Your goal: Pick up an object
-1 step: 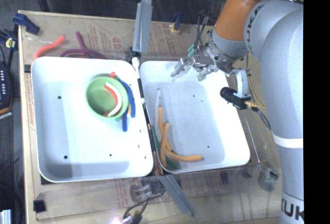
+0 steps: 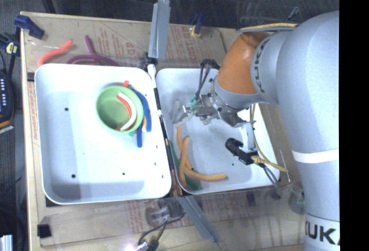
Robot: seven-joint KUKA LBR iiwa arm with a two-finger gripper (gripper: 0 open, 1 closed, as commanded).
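The nearest things to pick lie in the right bin [image 2: 262,128]: a few thin orange strips [image 2: 190,166], long and curved, resting on the floor near its left wall and front edge, with a green piece [image 2: 191,184] just beside them at the front. They look light and soft, likely rubbery and apt to bend or slide, so a pinch across the middle of one strip, where it lies apart from the others, seems the best hold; flat against the floor, it may slip out of a shallow grip. The arm [image 2: 253,71] reaches in from the right, its orange band over the bin's back half and the wrist bent downward. The claw [image 2: 193,108] hangs low by the bin's back-left part, just behind the strips' upper ends; whether it is clenched or released cannot be told. In the left bin [image 2: 57,146] sits a green bowl [image 2: 112,108] with blue sticks [image 2: 144,120] beside it. The desk [image 2: 109,30] carries both bins.
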